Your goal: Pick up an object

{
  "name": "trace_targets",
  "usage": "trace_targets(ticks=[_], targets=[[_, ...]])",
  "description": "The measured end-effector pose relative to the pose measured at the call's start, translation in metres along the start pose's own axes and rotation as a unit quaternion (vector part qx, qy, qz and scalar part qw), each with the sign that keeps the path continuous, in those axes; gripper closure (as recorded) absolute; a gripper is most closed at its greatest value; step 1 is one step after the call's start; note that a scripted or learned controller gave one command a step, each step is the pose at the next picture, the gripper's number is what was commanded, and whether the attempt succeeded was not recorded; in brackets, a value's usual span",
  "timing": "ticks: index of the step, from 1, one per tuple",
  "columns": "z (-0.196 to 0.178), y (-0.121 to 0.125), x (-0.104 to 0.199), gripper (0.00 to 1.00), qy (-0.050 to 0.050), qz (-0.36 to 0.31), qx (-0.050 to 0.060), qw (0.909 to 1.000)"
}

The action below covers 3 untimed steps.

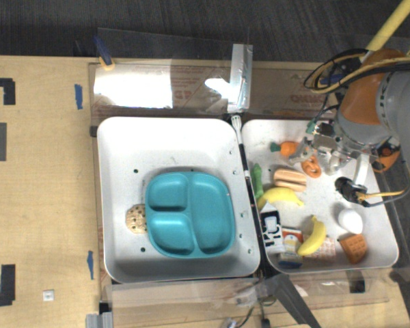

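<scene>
My gripper [320, 153] hangs low over the upper part of the right bin [389, 248], under the grey arm with its orange band [361, 104]. Just below its tip lies a small orange ring-shaped piece [311, 169], and a small carrot [285, 147] sits to its left. Nothing shows as lifted in it. Further down the bin lie a hot dog [290, 178], a banana [283, 196], a second banana [313, 236], a white egg [349, 220] and an orange cup [353, 247].
The left bin [116, 142] holds a teal divided plate [189, 213] with a cookie [135, 218] at its left edge. A green piece [257, 181] and a printed box [272, 229] lie along the right bin's left wall. A black part with a yellow cable [359, 193] trails off the wrist.
</scene>
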State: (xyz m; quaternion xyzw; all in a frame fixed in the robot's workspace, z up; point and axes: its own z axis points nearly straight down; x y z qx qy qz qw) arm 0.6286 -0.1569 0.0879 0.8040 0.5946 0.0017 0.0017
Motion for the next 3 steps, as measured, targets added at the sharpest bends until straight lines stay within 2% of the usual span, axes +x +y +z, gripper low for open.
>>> trace_targets(ticks=[1, 2, 3], targets=[[-0.01, 0.0, 0.001, 1.0, 0.0, 0.0, 0.0, 1.0], [-0.12, -0.03, 0.027, 1.0, 0.001, 0.009, -0.003, 1.0], [-0.115, -0.067, 0.041, 1.0, 0.0, -0.124, 0.003, 0.9922]])
